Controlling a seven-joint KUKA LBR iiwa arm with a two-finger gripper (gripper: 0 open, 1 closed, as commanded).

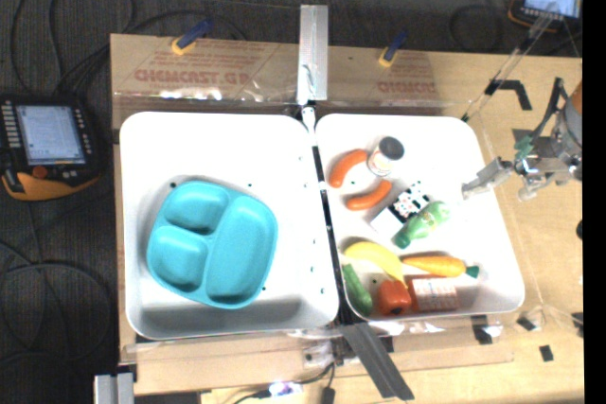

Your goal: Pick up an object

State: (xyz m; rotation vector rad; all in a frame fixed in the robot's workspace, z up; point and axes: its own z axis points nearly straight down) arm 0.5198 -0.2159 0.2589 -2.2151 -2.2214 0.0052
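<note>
The right bin [473, 147] holds several toy foods. Two orange sausages [346, 165] [367, 195] lie at its upper left beside a small round can [386, 151]. A black-and-white box [409, 202] and a green bottle [423, 224] sit in the middle. A banana [374, 255], a carrot [437, 265], a green vegetable [355, 287], a red item [393, 296] and a small carton [436, 295] crowd the front. My gripper [480, 182] hangs over the bin's right edge, right of the green bottle and apart from every object.
A teal divided plate [213, 241] lies in the left bin [151, 137]. A metal post [313, 52] stands behind the divide between the bins. A pendant [45, 142] rests on the floor at the left, with cables around it.
</note>
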